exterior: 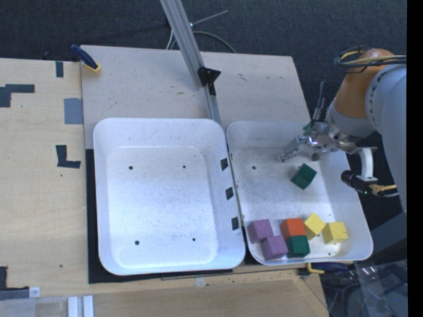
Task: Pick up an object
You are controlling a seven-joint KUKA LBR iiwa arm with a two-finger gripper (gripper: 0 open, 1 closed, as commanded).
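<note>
Your gripper (296, 152) hangs over the right bin (264, 137), its opening indiscernible, holding nothing visible; one green block (304, 176) lies just beside it. Along the near wall you count two purple blocks (266, 238), two yellow blocks (325, 228), one orange block (292, 227), one further green cube (299, 245).

Matt, speckled white plastic bins (162, 127) on a pale, smooth wooden bench (39, 190).
</note>
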